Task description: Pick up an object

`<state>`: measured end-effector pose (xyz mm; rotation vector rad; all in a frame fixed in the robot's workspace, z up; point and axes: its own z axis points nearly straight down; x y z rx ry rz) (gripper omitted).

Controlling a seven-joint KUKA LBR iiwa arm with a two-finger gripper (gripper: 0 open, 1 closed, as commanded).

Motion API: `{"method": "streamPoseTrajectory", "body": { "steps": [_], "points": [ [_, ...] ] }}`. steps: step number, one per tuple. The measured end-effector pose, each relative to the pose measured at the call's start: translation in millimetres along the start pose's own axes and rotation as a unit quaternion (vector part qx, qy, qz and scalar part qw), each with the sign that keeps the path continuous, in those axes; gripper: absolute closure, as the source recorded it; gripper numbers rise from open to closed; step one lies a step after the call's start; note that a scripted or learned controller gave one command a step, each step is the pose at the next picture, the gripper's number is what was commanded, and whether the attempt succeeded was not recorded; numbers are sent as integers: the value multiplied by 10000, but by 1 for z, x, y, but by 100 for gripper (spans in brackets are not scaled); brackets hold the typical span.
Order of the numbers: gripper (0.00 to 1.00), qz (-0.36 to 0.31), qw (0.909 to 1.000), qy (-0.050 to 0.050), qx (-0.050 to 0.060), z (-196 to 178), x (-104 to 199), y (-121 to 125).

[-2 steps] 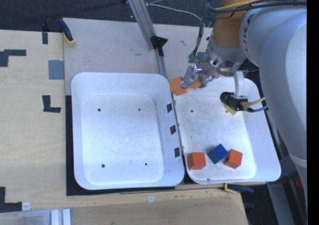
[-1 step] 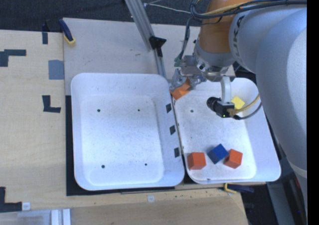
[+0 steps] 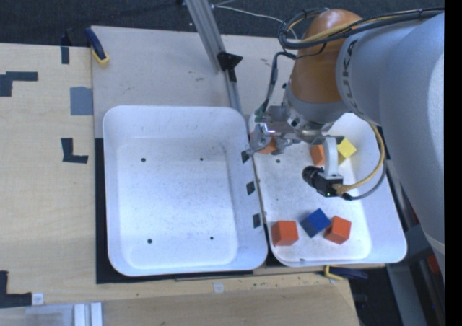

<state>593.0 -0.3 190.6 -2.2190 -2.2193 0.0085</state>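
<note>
I am hovering the gripper (image 3: 268, 141) low over the right bin (image 3: 382, 245), at its near-left wall.

An orange thing (image 3: 268, 148) is peeking out right under the gripper; I cannot tell its shape, which way it is pointing, or whether it is being pinched. Farther off are sitting two orange blocks (image 3: 284, 231) and a blue block (image 3: 315, 221). I am reading no words.

Three small blocks lie along the right bin's (image 3: 390, 245) near edge: an orange block (image 3: 285, 232), a blue block (image 3: 315, 222) and another orange block (image 3: 338, 229), the latter two touching. Farther back lie a yellow block (image 3: 347, 148) and a partly hidden orange block (image 3: 317, 154).
</note>
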Motion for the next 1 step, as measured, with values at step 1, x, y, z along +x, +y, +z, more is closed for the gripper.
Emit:
{"method": "streamPoseTrajectory", "body": {
  "steps": [1],
  "points": [
    [100, -40, 10000, 19, -40, -1, 67, 78]
  ]
}}
